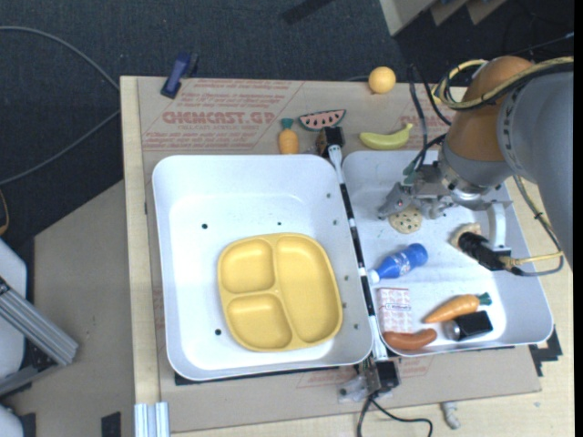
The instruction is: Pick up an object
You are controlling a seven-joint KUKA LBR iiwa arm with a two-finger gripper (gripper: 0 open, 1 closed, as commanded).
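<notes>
The gripper (407,200) hangs just over a cookie (404,218) in the right bin (528,308) (finger state unclear).

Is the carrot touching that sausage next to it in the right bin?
Apart. The camera view shows a strip of white bin floor between the carrot and the sausage, which lies lower left of it.

Dark carpet floor (137,16) around bench (228,107)

A robotics lab. Two white bins (182,271) sit on a plywood bench (228,107) over dark carpet. Loose cables (55,48) trail nearby
</notes>
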